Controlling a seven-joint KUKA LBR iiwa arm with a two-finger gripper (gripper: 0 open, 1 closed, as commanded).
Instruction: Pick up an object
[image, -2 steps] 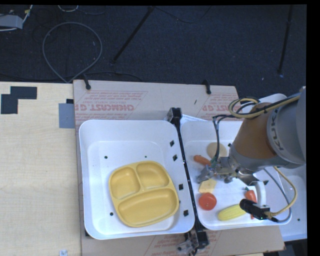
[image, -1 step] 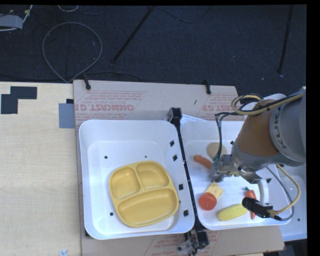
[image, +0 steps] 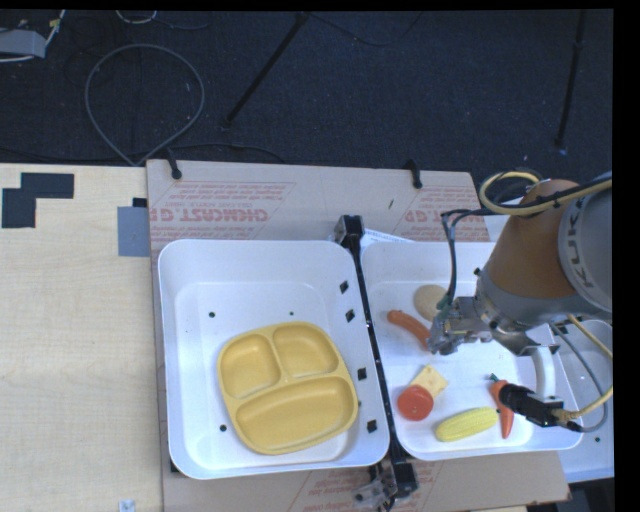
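Cardboard-topped bench (image: 230, 205), two white bins, right bin (image: 400, 255) has the toys. Gripper (image: 443, 340) hangs low there, can't tell its grip; sausage (image: 407, 323) just left of it. Cheese wedge (image: 431, 381), tomato (image: 415, 403), corn (image: 466, 424) sit below.

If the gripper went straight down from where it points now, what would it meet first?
Probably the orange sausage, which lies just left of the gripper in the right bin; depth is unclear, so it may reach bare bin floor instead.
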